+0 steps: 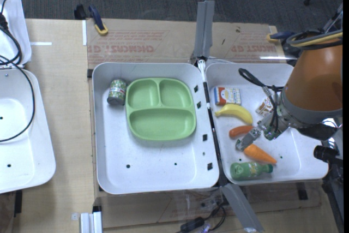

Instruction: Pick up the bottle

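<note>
Right bin (305, 169): pincer (246, 139) by carrot (259, 154), bottle (251, 170) untouched.

Only readable print was on cardboard sheet (163, 41) under bins: big reddish letters, upside down and mirrored from this angle, looked like "CHEMCS", more of same repeated further right. Small carton (227, 96) in right bin had red and blue label, too small to read. Bottle (251, 170) label and little can (116, 91) label both just blur.
</note>
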You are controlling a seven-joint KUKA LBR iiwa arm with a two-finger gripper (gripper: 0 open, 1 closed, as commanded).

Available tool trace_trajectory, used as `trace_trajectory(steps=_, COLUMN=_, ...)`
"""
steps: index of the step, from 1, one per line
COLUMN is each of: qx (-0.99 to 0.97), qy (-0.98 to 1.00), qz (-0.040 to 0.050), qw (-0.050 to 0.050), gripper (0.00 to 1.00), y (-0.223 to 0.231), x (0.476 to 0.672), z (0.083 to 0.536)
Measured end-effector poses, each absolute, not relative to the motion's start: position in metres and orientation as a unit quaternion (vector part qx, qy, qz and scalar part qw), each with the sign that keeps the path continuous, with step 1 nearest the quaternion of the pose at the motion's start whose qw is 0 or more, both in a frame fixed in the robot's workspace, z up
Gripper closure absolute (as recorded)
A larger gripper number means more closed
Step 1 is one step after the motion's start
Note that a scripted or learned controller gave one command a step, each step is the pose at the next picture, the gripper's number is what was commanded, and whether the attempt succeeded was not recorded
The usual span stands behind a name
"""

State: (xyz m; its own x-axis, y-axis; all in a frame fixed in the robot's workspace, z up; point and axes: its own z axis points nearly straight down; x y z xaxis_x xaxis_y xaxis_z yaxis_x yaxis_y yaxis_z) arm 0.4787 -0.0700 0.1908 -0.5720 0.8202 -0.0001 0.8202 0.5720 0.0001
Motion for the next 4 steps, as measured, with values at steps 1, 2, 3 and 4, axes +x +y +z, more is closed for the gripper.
trace_trajectory(steps=1, qx=0.437, qy=0.899, qz=0.0000, qw=-0.001, gripper=0.00, y=-0.109, x=0.477, z=0.090)
trace_trajectory(steps=2, qx=0.453, qy=0.892, qz=0.0003, qw=-0.001, gripper=0.00, y=-0.113, x=0.477, z=0.091)
trace_trajectory(steps=3, qx=0.494, qy=0.870, qz=0.0000, qw=0.000, gripper=0.00, y=-0.102, x=0.478, z=0.104)
trace_trajectory(steps=4, qx=0.500, qy=0.866, qz=0.0001, qw=0.000, gripper=0.00, y=-0.106, x=0.478, z=0.111)
